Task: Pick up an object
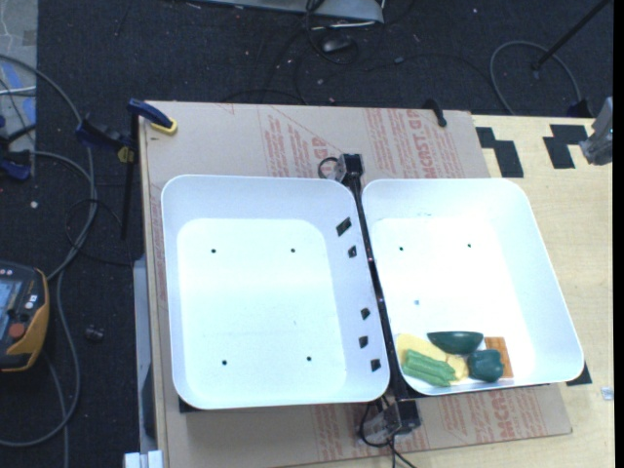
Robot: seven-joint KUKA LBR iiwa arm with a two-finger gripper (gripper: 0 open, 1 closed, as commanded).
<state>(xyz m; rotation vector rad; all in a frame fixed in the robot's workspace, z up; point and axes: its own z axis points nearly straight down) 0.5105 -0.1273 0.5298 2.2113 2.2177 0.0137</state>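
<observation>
Several small objects lie bunched in the front corner of the right bin (526, 222). Among them are a dark green bowl-shaped piece (455, 340), a ridged light green piece (429, 368), a yellow piece (417, 347), a teal rounded piece (485, 365) and an orange block (498, 345). A grey bit of the arm's gripper end (601, 135) pokes in at the right edge. It sits over the bench, outside the bins and far behind the objects, and nothing is seen in it.
The left bin (185, 261) stands beside the right one, with a black divider with clips (366, 281) between them. Both rest on a cardboard sheet (292, 135). Cables and a yellow-blue clamp (154, 115) lie at the back left.
</observation>
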